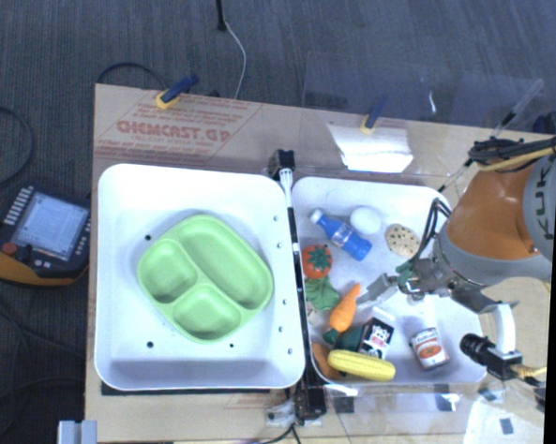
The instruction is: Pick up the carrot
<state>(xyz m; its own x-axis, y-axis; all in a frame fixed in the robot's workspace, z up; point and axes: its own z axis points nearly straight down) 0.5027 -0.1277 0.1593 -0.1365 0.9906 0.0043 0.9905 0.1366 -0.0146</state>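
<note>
You find the carrot (344, 308) lying tilted in the right bin (455, 391), between the tomato (317, 259) and the corn cob (361, 365). The gripper (384, 287) hovers just beside it; whether it's open, you cannot tell. Come down astride its middle. The board (176, 130) reads "CHEMCAST GP"

The divided plate (206, 276) lies in the left bin (111, 347); in the right bin (456, 382), the carrot (345, 308) lies above the corn (361, 365), below the bottle (341, 233).
</note>
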